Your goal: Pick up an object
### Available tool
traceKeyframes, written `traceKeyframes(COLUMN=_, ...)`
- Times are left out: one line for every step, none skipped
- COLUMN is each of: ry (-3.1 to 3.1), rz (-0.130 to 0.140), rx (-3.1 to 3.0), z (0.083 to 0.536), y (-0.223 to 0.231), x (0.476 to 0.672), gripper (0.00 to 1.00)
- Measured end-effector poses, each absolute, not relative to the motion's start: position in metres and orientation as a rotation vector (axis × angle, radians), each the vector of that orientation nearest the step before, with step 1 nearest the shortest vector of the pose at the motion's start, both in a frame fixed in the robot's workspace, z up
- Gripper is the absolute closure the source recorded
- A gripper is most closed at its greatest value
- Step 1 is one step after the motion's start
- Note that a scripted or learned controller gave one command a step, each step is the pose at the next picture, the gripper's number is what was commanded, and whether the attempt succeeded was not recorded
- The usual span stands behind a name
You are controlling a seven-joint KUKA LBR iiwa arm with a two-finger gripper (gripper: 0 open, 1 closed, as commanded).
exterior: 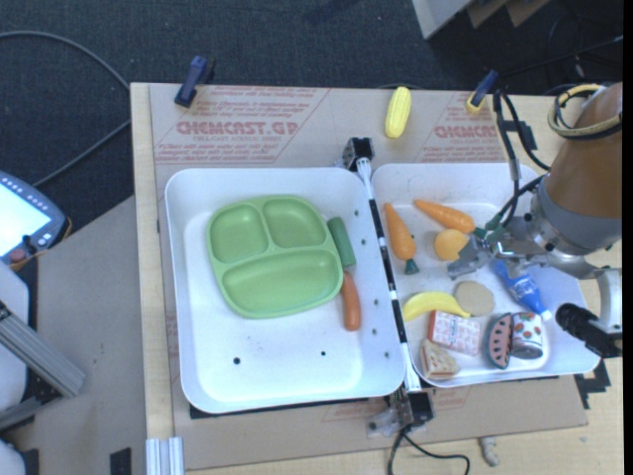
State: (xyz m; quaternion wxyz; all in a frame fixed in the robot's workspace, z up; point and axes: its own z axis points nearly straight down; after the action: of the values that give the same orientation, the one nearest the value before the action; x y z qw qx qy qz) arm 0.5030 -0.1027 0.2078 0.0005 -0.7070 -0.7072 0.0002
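From above, the gripper (473, 261) hangs low in the right bin (415, 178), near a small orange fruit (450, 244) and a round tan cookie (474, 298), likely lining up a pick. I cannot tell how the jaws stand. Smooth plastic play food crowds this bin; a glossy green divided plate (275, 256) sits in the left bin (188, 265).
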Motion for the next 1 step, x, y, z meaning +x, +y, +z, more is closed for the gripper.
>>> traceKeyframes(ry=-2.221, rz=-0.001, rx=-2.221, z=0.0928, y=-0.1751, x=0.5372, gripper=0.0)
